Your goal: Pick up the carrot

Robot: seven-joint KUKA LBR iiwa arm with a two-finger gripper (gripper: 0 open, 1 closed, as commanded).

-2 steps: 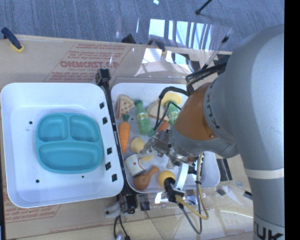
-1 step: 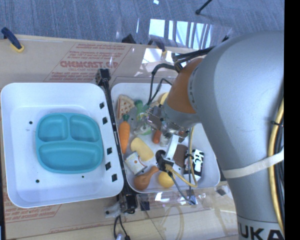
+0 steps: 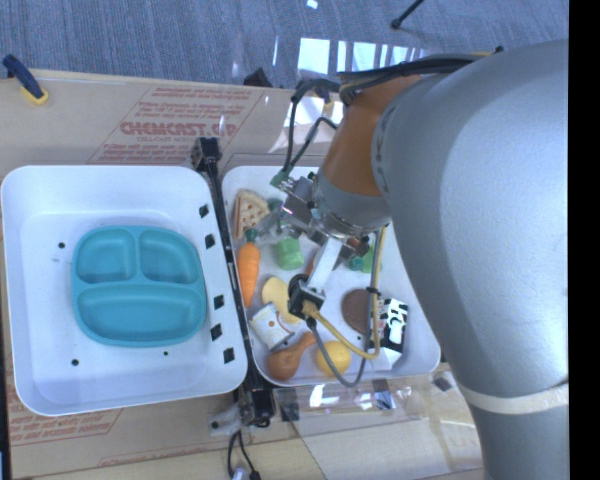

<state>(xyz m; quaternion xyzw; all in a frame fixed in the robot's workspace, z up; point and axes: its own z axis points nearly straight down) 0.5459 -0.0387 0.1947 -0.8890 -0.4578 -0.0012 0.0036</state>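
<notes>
Gripper (image 3: 273, 224) is hovering beside the carrot (image 3: 248, 270) lying along the right bin's (image 3: 248, 179) left edge, probably lining up. Can't tell if it's open or closed.

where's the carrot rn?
Camera view: the carrot lies in the right bin, along its left wall, just below the triangular sandwich slice and left of a green piece.

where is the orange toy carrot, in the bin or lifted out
In the bin. The orange toy carrot lies flat on the floor of the right-hand white bin, along its left wall.
</notes>
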